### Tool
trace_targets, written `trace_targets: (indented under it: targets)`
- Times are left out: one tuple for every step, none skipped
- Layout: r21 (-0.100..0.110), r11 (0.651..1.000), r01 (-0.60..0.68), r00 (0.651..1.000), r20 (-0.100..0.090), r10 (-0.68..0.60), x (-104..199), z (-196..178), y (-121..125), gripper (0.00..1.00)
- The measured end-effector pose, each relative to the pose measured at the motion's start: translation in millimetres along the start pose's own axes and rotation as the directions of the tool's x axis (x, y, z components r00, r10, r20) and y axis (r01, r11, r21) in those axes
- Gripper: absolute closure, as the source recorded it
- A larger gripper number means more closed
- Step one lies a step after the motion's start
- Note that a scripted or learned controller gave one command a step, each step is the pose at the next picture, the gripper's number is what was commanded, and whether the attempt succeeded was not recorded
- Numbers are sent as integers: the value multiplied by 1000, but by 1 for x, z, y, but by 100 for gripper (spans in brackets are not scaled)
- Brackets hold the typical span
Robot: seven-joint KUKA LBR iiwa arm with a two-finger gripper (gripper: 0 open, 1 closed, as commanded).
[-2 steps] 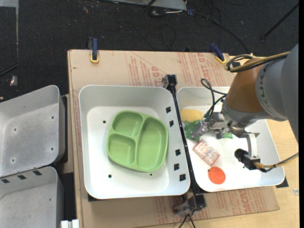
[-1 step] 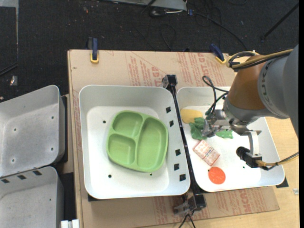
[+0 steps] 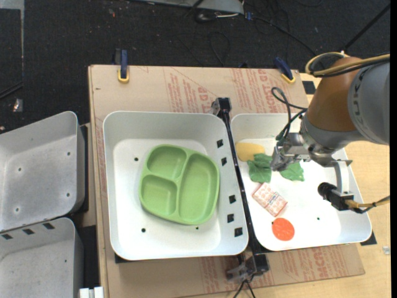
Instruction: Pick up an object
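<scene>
My gripper [image 3: 281, 162] reaches into the right bin [image 3: 347, 228] from the right and is down at a green leafy toy [image 3: 263, 167] near the bin's upper middle. A second green piece [image 3: 293, 172] lies just right of it. A yellow object [image 3: 250, 149] rests at the bin's upper left. A pink-and-white packet [image 3: 269, 198] lies in the middle, and an orange-red disc [image 3: 283, 229] sits near the front. The arm's body hides the fingertips.
The left bin [image 3: 118, 185] holds a green divided plate [image 3: 180, 183]. A black divider [image 3: 234, 179] runs between the bins. Grey metal trays [image 3: 37, 166] sit off the bench to the left.
</scene>
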State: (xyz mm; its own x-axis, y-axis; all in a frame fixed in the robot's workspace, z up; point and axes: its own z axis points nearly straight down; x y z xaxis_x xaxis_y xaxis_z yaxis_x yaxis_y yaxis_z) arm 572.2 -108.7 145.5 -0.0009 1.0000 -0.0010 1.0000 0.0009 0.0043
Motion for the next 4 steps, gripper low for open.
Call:
trace_targets:
  targets:
    - [-2, 1000, 0, 1000, 1, 0, -8, -59, 6, 100]
    - [-1, 1000, 1, 1000, 1, -1, -10, -102, 5, 100]
    - [2, 1000, 7, 1000, -2, -7, 45, -97, 17, 100]
    - [2, 1000, 8, 1000, -3, -8, 105, -102, 25, 100]
